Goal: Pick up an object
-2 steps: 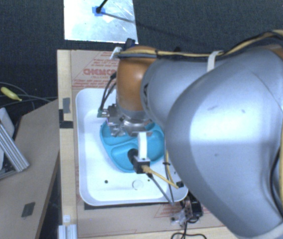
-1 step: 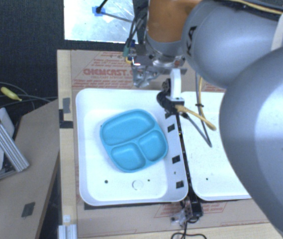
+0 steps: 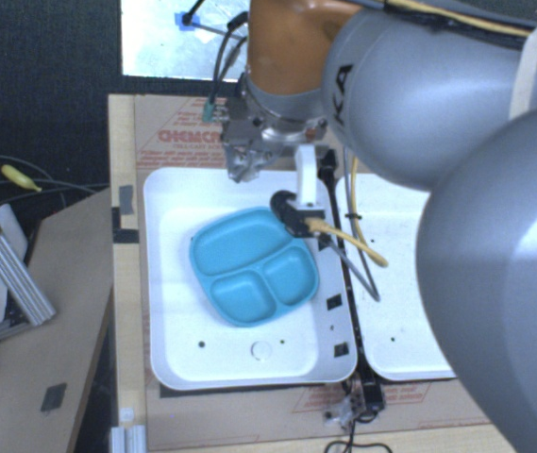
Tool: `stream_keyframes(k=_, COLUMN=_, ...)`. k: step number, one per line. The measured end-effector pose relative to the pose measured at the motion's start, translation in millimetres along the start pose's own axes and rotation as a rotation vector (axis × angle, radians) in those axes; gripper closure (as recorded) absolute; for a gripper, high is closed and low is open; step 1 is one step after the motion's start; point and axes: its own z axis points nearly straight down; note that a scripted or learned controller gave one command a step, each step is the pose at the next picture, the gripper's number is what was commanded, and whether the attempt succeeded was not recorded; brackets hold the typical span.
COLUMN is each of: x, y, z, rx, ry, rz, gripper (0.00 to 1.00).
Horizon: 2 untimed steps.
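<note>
A: Camera view first, operator: your gripper [image 3: 242, 168] hangs over the back edge of the left bin [image 3: 169, 281], just under the orange band [image 3: 292, 36] of the arm.

B: Are the jaws parted or closed?

A: You cannot tell from here. The wrist body hides the tips, and what pokes out below it is a blurred metal stub. Nothing shows between them.

B: And the thing to pick?

A: You have a blue divided tray [image 3: 254, 264] lying flat in the middle of the left bin, three compartments facing up. It sits near the gripper, toward the front, and appears apart from it.

B: Anything in the way?

A: A black fitting with a cream hose [image 3: 348, 242] hangs from the arm, and it overlaps the tray's back right corner. Dark cables trail along the seam between the bins. The big grey arm link covers most of the right bin [image 3: 395, 347].

B: The surroundings?

A: Both bins rest on brown cardboard [image 3: 169, 125] with red print. To your left stand an aluminium frame [image 3: 4, 262] and a tan board.
</note>
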Motion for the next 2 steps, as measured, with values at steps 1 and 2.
stream_keyframes(k=1, x=1.7, y=-23.3, z=-25.4, rx=0.000, ry=0.000, rz=0.001, gripper=1.00)
stream_keyframes(k=2, x=-8.0, y=-125.7, z=-26.3, rx=0.009, ry=-0.001, rz=0.000, gripper=1.00)
